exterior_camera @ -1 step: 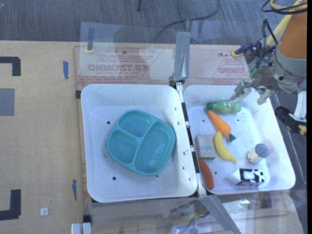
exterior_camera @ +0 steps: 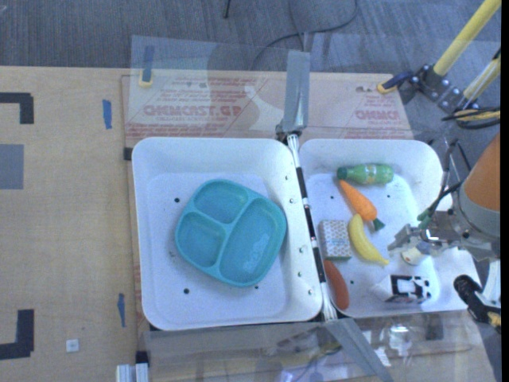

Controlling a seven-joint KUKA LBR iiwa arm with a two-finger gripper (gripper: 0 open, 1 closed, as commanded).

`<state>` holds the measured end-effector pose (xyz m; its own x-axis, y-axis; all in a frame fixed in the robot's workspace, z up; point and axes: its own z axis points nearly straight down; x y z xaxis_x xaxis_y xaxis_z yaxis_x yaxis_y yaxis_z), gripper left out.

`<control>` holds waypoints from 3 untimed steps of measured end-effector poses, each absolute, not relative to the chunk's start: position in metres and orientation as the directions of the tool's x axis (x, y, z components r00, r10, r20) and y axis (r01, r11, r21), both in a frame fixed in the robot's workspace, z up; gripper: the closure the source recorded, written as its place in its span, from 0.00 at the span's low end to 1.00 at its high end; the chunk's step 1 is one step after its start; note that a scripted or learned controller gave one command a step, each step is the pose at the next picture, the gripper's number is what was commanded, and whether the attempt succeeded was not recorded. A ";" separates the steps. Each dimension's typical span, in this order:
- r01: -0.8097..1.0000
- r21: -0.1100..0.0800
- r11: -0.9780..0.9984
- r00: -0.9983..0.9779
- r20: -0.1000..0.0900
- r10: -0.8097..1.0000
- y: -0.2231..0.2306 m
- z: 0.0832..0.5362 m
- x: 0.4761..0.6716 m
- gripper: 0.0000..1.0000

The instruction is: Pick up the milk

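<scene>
The milk (exterior_camera: 413,286) is a small white carton with black cow patches. It lies on its side near the front right corner of the right bin (exterior_camera: 429,159). My gripper (exterior_camera: 415,242) hangs over the right side of that bin, just behind the milk and a little above it, close to the tip of a banana (exterior_camera: 363,240). Nothing is seen held in it. The grey arm with its orange band (exterior_camera: 485,183) comes in from the right edge.
The right bin also holds a green bottle (exterior_camera: 365,173), a carrot (exterior_camera: 359,200), a small speckled box (exterior_camera: 335,239) and a red item (exterior_camera: 337,285) at the front left. In the left bin (exterior_camera: 151,165) lies a teal divided plate (exterior_camera: 231,232).
</scene>
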<state>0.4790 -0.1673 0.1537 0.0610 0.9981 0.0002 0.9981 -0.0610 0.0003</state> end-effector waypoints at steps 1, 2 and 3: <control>0.994 0.039 0.097 -0.096 -0.024 0.995 -0.185 0.126 0.489 0.00; 0.983 0.007 0.182 -0.182 0.006 0.983 -0.218 0.090 0.526 0.00; 0.999 0.010 0.036 -0.036 -0.001 0.999 -0.137 0.089 0.483 0.00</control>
